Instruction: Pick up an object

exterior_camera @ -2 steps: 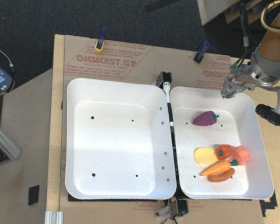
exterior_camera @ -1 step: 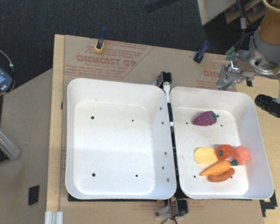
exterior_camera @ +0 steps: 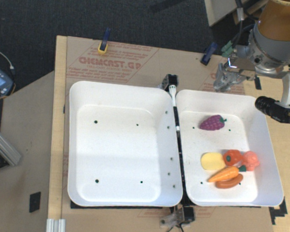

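we'd go for the purple grapes [exterior_camera: 212,122], likely light, stiff, bumpy plastic, pinched across the middle; gripper [exterior_camera: 226,81] finger state we can't tell.

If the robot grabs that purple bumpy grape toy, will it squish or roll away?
The purple bumpy grape bunch looks like moulded plastic, so it probably stays stiff and feels light. Its knobbly surface may give the fingers some grip. It lies alone on the flat floor of the right white bin, so a nudge might slide it rather than roll it.
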`<state>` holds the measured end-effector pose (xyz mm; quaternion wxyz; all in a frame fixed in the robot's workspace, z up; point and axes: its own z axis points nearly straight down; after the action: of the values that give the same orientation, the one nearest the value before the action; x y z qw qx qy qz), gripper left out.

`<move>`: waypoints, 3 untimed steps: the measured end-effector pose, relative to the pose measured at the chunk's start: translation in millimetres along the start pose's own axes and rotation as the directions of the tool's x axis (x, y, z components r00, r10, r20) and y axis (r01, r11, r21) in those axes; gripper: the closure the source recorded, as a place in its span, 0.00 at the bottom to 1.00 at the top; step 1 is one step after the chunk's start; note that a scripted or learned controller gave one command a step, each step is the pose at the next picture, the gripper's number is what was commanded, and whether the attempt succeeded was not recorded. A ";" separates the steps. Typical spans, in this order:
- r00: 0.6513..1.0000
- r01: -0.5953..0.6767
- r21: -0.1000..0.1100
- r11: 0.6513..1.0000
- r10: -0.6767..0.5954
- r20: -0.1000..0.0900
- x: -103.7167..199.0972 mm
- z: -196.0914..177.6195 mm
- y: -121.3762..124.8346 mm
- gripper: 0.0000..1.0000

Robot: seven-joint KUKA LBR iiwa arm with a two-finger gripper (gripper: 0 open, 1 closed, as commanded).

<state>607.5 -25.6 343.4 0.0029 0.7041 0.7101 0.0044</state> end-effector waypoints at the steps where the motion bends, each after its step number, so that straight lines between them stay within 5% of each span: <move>1: 1.000 -0.003 0.002 1.000 0.003 0.001 38.1 -38.6 -9.8 1.00; 2: 1.000 -0.001 -0.002 1.000 0.001 -0.002 99.5 -131.6 -30.4 1.00; 3: 1.000 -0.003 0.021 1.000 0.003 0.002 153.9 -41.7 21.7 1.00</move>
<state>627.4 128.4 385.7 -0.0037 0.7053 0.7089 -0.0039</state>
